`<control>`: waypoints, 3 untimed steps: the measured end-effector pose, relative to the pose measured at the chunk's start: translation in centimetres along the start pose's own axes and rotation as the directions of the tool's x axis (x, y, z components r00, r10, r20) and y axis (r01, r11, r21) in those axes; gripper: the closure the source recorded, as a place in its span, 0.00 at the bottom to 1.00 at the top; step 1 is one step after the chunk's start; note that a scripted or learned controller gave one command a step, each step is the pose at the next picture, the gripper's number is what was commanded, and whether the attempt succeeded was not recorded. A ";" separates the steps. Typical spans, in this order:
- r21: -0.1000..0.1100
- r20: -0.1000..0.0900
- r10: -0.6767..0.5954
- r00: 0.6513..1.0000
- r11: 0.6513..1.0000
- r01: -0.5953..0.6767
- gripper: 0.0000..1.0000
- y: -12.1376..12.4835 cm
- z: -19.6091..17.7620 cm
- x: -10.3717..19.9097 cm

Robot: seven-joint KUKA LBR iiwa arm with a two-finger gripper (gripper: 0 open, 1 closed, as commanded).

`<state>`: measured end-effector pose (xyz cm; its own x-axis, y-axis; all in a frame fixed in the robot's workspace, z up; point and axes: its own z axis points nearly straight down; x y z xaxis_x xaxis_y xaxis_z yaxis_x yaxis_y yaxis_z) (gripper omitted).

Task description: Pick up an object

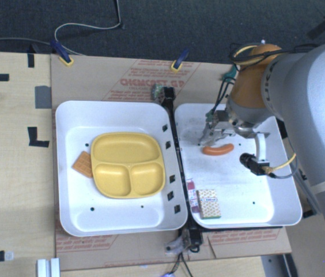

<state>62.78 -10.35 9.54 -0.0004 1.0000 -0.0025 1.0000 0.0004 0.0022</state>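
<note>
Saw a small orange sausage (pixel 217 149) lying flat on the floor of the right bin (pixel 266 208), in its upper left part, not far from the wall shared with the other bin. Found the gripper (pixel 213 135) directly above it in the view, very near or perhaps touching its upper edge; could not tell which. Could not tell either how far the gripper was open, and saw nothing clearly held in it. Noted the grey arm (pixel 306 97) reaching in from the right, with the orange band (pixel 253 85) just behind the wrist and a black cable (pixel 259 164) hanging beside the sausage.

Lower in the same bin, well apart from the sausage, noted a small patterned box (pixel 210 204) lying flat near the left wall, with a small pink and white packet (pixel 191 193) just beside it.

In the left bin (pixel 82 213), saw a yellow plate (pixel 129 164) with three compartments, and a brown cracker (pixel 82 165) partly hidden under its left edge. Found both bins resting on a sheet of cardboard (pixel 128 79), held at its far edge by two blue and yellow clamps (pixel 63 53).
</note>
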 end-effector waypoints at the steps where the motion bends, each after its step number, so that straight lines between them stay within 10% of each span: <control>1: 0.000 0.000 0.000 1.000 1.000 0.000 0.00 0.0 0.0 0.0; 2: 0.000 -0.001 0.001 1.000 1.000 -0.001 0.00 -6.8 0.9 -2.2; 3: -0.003 0.001 0.001 1.000 1.000 -0.001 1.00 -6.7 -0.1 -2.3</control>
<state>56.08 -12.67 9.62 0.0007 1.0000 -0.0039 1.0000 -0.0007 0.0056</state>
